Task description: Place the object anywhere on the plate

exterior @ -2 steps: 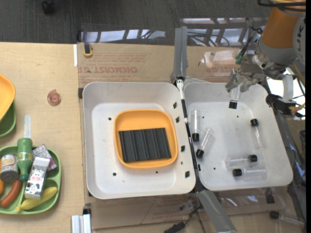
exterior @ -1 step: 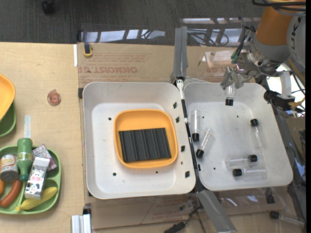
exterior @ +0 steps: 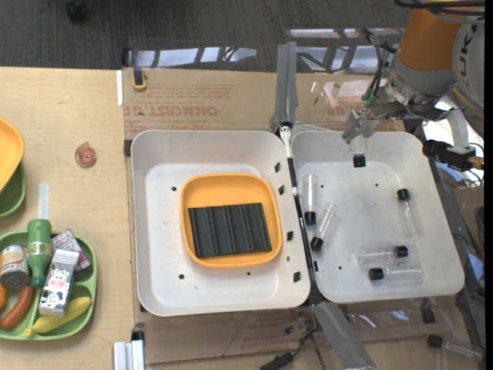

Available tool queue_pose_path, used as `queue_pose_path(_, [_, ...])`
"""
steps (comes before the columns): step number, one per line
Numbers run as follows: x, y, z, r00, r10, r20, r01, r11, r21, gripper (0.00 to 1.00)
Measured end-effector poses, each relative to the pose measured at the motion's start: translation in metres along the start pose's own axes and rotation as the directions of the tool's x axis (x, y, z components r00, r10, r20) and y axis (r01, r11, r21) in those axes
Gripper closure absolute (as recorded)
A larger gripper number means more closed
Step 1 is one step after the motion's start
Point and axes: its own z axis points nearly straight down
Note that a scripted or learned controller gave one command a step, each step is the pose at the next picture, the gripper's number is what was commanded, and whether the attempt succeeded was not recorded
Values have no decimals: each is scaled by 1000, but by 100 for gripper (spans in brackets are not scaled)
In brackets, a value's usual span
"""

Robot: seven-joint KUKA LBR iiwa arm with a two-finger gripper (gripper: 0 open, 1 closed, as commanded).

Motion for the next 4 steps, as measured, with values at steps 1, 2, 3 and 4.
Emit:
queue_pose_path(1, [8,3,-26,969,-248,3,248,969,-5,100])
queue_pose_path(2, [1,0,-11,882,-471,0,471,882,-1,100])
queue_pose_path(3, [-6,-6,-2,727,-687,1,687,727,-2,100])
queue_pose_path(4, [-61,-27,-94,676,-737,4,737,676,-2,100])
